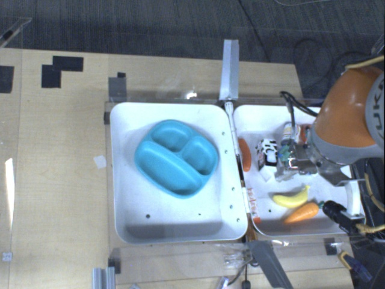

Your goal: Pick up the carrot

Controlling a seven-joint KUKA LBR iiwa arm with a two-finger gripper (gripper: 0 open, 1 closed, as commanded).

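Gripper (pixel 283 161) seen over right bin (pixel 264 116), finger state cannot be told | carrot (pixel 302 212) lying lower right, beside banana (pixel 290 198) | blue tray (pixel 175 156) in left bin (pixel 129 209) | tan bench (pixel 54 179), dark floor (pixel 120 11) at top

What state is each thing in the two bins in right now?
carrot: lying flat near the right bin's front wall, not gripped.
banana: lying just behind the carrot.
hot dog: lying along the right bin's left wall.
blue divided plate: right side up in the left bin.
gripper: low over the right bin, behind the banana.
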